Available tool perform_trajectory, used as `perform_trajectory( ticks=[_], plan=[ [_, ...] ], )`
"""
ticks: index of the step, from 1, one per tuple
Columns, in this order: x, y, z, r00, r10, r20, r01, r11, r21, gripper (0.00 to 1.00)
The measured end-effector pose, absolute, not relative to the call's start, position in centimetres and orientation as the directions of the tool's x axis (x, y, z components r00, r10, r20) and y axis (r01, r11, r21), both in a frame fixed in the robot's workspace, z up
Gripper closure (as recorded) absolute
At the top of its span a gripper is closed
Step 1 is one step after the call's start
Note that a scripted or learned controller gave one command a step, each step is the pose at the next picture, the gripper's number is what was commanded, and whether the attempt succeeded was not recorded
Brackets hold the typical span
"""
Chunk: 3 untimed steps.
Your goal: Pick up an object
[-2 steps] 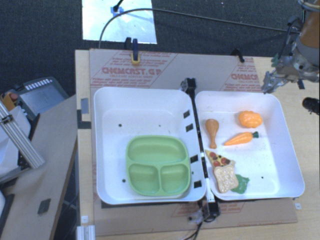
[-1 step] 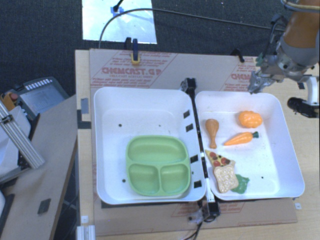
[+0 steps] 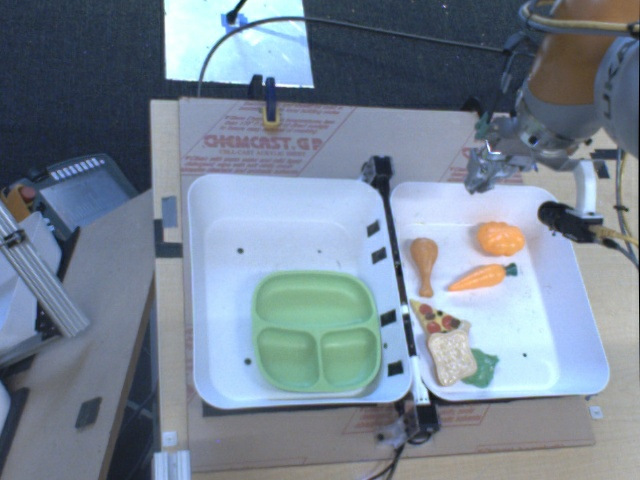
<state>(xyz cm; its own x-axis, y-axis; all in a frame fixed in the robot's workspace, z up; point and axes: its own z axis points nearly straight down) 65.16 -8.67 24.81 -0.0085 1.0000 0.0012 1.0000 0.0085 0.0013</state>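
The right bin holds an orange lump, a carrot, a drumstick, a pizza slice and a piece of toast lying on a green leaf. My gripper hangs above the far edge of that bin, up and left of the orange lump. Nothing shows between its fingers.
A green divided plate lies in the left bin. Black clips run along the seam between the bins. A grey device and a metal rail sit off the bench to the left.
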Motion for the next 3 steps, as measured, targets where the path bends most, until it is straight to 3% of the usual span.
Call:
perform_trajectory(
  ticks=[3],
  plan=[
    [62.0,7.5,24.0,-0.009,1.0,0.002,1.0,0.009,0.0,1.0]
  ],
)
